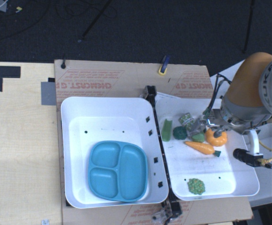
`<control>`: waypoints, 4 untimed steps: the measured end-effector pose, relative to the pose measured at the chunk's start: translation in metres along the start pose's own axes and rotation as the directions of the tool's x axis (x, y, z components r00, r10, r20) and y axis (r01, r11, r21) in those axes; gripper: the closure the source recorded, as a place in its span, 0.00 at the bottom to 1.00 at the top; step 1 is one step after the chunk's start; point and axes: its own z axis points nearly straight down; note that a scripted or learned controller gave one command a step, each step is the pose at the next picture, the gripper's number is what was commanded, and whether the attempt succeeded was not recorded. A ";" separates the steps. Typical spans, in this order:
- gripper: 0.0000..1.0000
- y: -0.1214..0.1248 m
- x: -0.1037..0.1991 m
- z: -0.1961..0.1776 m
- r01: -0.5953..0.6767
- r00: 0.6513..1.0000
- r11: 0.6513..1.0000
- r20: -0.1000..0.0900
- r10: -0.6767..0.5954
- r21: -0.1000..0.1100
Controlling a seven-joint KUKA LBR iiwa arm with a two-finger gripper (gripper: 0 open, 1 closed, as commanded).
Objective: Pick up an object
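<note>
While the grey, orange-banded arm (pixel 248 86) leans in from mid-right, its gripper (pixel 210 125) sits low over a round orange toy fruit (pixel 216 138); finger state unreadable.

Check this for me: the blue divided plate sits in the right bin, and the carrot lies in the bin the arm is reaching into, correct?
Not quite. The camera view shows the blue divided plate in the left bin, not the right one. The rest holds: the carrot lies in the right bin, where the arm is reaching in.
</note>
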 end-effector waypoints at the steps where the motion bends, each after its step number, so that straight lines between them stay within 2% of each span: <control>1: 0.00 0.001 -0.005 0.061 -0.001 1.000 1.000 0.000 0.001 -0.001; 2: 0.00 0.000 -0.004 0.072 -0.004 1.000 1.000 0.000 0.004 -0.002; 3: 1.00 0.000 -0.006 0.062 -0.008 1.000 1.000 0.000 0.008 -0.002; 4: 1.00 -0.006 -0.002 0.002 -0.003 1.000 1.000 0.002 0.003 -0.008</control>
